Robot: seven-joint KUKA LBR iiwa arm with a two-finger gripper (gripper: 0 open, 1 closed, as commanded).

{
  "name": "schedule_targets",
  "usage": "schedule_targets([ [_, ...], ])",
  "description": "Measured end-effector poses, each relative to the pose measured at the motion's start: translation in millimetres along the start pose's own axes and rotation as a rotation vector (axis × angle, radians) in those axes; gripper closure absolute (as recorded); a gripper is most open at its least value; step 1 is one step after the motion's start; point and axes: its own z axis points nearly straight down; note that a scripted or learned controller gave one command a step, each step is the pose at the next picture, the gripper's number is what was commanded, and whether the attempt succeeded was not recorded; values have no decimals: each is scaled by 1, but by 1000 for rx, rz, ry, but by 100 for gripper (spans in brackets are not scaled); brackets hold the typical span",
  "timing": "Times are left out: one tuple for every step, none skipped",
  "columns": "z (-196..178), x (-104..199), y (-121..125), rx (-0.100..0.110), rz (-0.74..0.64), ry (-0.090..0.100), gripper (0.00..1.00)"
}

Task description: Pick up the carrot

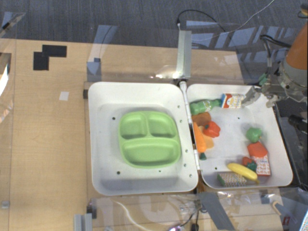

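**A:** Where does the carrot lie?

**B:** In the right bin, hard against its left wall, beside the divider between the two bins. It is a long orange piece running roughly up and down the view, with a small green end at the bottom.

**A:** What crowds it?

**B:** A red pepper touches it on the right, and a darker orange-brown item sits just above. A green bottle lies on its side above those, and next to it, toward the back rim, a small white and red carton.

**A:** And the rest of that bin?

**B:** Well apart from the carrot: a green vegetable at the right, an orange-topped carton below it, a banana and a speckled block near the front rim.

**A:** The gripper?

**B:** The gripper hangs at the bin's back right corner, far from the carrot. It is too small and blurred for me to tell how it stands, and nothing is visibly held.

**A:** The left bin?

**B:** The left bin holds a green divided plate.

**A:** The surroundings?

**B:** A light wooden bench with black marks near the far left, a metal post behind the bins, and dark carpet beyond with cables trailing.
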Motion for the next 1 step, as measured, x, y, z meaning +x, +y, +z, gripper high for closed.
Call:
schedule_targets([
  [18,-19,10,-2,166,-1,0],
])
